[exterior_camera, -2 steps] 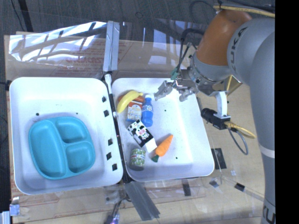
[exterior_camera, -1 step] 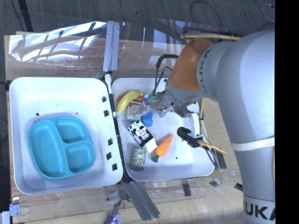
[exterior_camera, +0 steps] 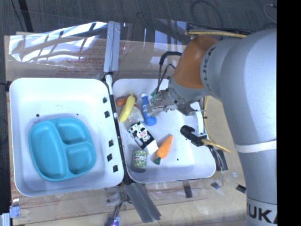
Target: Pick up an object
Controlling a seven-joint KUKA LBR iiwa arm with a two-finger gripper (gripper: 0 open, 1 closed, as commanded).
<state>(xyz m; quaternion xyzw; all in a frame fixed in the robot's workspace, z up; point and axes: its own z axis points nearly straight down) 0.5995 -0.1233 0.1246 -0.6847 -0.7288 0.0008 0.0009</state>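
Reaching in from the right, the grey arm (exterior_camera: 244, 79) is stretching over the counter (exterior_camera: 28, 55) and hanging above the right bin (exterior_camera: 188, 166). Left bin (exterior_camera: 19, 93) is carrying one blue divided plate (exterior_camera: 62, 147), lying flat toward its near side. The tool (exterior_camera: 157, 103) is hovering low at the far middle of the right bin; whether it is released or clenched, cannot tell from this angle.

Yellow banana (exterior_camera: 127, 108) is lying by the bin's left wall, long axis running far to near. Orange carrot (exterior_camera: 164, 146) is lying mid-bin, green end pointing near-left. Blue bottle (exterior_camera: 148, 114) is sitting just left of the tool, possibly touching it; its long axis is running far to near, pale cap end pointing to the far rim, blue body toward the near side. Black-and-white patterned box (exterior_camera: 141, 134) is lying just near of the bottle. Small green can (exterior_camera: 139, 160) is standing at the near-left corner.
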